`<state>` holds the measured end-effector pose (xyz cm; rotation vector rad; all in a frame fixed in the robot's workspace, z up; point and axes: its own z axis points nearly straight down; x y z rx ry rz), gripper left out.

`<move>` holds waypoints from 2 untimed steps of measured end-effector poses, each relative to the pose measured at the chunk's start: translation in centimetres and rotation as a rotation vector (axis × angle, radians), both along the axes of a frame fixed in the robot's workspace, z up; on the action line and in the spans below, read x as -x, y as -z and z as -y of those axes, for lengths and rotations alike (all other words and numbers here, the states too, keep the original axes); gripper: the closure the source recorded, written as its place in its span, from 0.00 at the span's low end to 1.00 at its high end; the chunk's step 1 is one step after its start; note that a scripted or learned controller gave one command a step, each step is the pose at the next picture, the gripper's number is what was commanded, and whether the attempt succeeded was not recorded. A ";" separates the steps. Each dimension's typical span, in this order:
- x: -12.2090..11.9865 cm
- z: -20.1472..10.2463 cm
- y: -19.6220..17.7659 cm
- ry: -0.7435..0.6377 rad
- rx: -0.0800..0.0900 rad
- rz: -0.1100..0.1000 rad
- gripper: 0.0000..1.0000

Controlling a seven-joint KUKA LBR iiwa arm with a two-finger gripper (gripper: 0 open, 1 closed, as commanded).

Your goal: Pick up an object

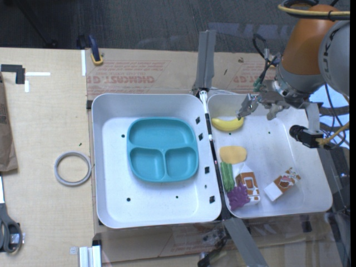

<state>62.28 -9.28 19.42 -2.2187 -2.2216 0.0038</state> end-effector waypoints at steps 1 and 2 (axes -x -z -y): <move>-2.7 1.2 10.2 -0.305 0.000 0.004 0.00; 6.8 0.9 10.3 -0.395 -0.001 0.002 0.00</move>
